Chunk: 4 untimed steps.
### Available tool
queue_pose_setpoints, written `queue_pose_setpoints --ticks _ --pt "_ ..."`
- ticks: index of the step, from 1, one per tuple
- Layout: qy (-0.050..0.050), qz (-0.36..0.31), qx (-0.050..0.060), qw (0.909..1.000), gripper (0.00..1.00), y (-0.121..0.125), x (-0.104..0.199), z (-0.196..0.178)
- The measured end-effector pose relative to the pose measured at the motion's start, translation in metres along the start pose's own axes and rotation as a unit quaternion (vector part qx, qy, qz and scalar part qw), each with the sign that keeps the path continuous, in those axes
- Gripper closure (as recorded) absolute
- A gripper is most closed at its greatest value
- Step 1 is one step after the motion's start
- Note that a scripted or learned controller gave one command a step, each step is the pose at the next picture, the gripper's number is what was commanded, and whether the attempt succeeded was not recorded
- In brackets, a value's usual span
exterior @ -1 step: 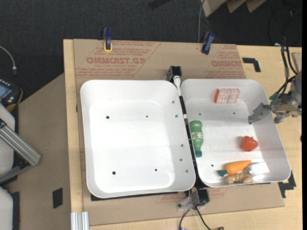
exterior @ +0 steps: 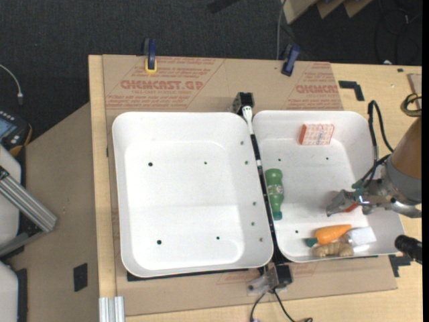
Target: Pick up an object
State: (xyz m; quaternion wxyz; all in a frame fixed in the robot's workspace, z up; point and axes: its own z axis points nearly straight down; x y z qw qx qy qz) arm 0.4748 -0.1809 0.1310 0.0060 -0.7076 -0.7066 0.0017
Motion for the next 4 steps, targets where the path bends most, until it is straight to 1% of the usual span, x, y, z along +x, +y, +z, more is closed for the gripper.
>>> queue_pose_setpoints --ticks 1,2,3,4 --pt "-0.004 0.000 -0.007 1.0000 1.00 0.005 -0.003 -0.014" --pt "-0.005 0.000 -0.008 1.0000 1.00 0.005 -0.003 -0.023" --pt "-0.004 0.000 -0.008 1.0000 0.00 0.005 -0.003 -0.023" --pt "-0.005 0.000 -0.009 0.9999 1.00 0.006 -0.003 -0.033"
